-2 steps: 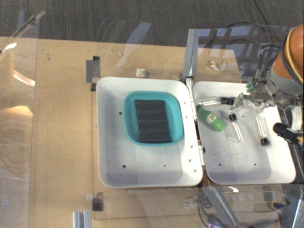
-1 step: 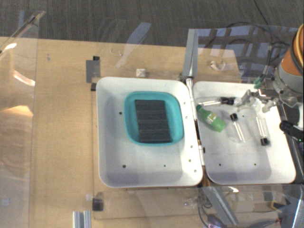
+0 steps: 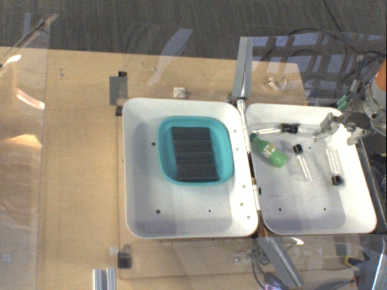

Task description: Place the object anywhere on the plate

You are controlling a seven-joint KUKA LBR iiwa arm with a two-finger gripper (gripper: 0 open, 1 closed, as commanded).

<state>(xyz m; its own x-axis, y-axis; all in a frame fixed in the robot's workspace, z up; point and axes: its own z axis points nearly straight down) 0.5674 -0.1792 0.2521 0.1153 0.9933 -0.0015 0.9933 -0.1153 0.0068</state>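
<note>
A teal plate point(image 3: 165, 142) lies in the left bin point(image 3: 142, 204), with a dark ridged rectangle point(image 3: 195, 154) resting on it. The right bin point(image 3: 314, 213) holds a small green bottle point(image 3: 269, 151) near its left wall and three clear tubes with black caps: one lying across the top point(image 3: 277, 128), one in the middle point(image 3: 301, 161) and one on the right point(image 3: 334, 165). My gripper point(image 3: 340, 130) hangs over the right bin's upper right corner, above the tubes. Its fingers are spread open with nothing between them.
A grey metal post point(image 3: 243, 68) stands behind the seam between the two bins. Cables and the arm's base point(image 3: 372, 104) crowd the far right. Small black clamps point(image 3: 120, 86) sit on the wooden bench beside the left bin.
</note>
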